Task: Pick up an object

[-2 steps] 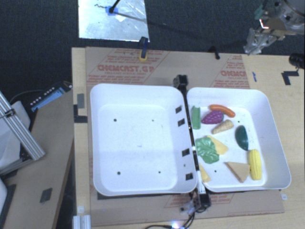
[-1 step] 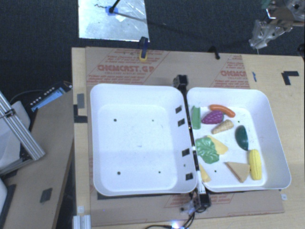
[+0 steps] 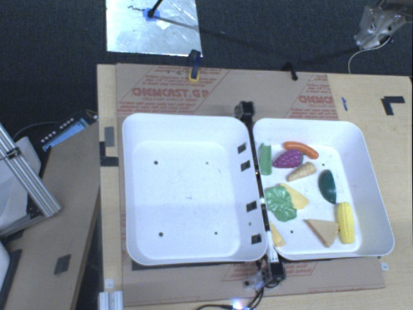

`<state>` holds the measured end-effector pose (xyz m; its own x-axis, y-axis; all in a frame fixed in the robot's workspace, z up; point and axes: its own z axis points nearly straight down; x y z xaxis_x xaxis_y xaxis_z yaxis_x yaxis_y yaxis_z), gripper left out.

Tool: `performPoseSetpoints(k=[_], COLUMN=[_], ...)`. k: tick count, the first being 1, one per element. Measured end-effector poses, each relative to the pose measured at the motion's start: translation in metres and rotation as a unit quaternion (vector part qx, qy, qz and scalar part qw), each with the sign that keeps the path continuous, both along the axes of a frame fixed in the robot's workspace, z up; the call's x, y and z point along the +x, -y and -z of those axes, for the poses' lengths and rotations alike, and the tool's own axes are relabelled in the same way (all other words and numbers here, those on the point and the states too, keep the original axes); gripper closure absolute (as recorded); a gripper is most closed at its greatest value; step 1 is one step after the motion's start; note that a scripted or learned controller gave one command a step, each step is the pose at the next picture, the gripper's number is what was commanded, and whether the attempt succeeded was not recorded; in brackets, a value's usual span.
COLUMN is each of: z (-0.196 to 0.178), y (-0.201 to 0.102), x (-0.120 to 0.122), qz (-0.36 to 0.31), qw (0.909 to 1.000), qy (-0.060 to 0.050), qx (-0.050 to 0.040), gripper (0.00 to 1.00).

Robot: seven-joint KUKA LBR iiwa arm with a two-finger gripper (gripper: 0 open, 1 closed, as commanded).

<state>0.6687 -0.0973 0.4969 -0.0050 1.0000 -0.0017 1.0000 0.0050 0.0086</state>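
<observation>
The right bin [image 3: 368,173] holds several toy foods. An orange carrot [image 3: 301,149] lies at the back, with purple grapes [image 3: 288,159] and a green pea pod [image 3: 264,158] just in front of it. A tan cone [image 3: 302,171] and a dark green vegetable [image 3: 327,186] sit mid-bin. Leafy green lettuce [image 3: 280,201] rests against a yellow slice [image 3: 298,198]. A yellow corn cob [image 3: 345,222] and a tan wedge [image 3: 322,231] lie near the front. My gripper [image 3: 377,23] hangs far off at the top right, well away from both bins.
The left bin [image 3: 187,186] adjoins the right one along a black hinged divider [image 3: 253,179]. Both stand on a cardboard sheet [image 3: 174,89]. A silver sheet [image 3: 151,18] lies at the back left, and an aluminium frame [image 3: 26,179] stands at the left.
</observation>
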Motion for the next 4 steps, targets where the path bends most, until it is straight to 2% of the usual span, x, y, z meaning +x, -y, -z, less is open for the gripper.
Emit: performPoseSetpoints(k=[1,2,3,4], z=[-0.041,-0.013,-0.018,-0.040], y=[-0.018,0.057,0.072,0.059], x=[-0.001,-0.021,0.000,0.000], qz=[0.000,0.005,0.002,0.000], qw=[1.0000,1.0000,1.0000,1.0000], qy=[-0.001,-0.004,-0.002,-0.002], qx=[0.0003,-0.0003,-0.0006,0.0001], gripper=[1.00,1.00,1.00,1.00])
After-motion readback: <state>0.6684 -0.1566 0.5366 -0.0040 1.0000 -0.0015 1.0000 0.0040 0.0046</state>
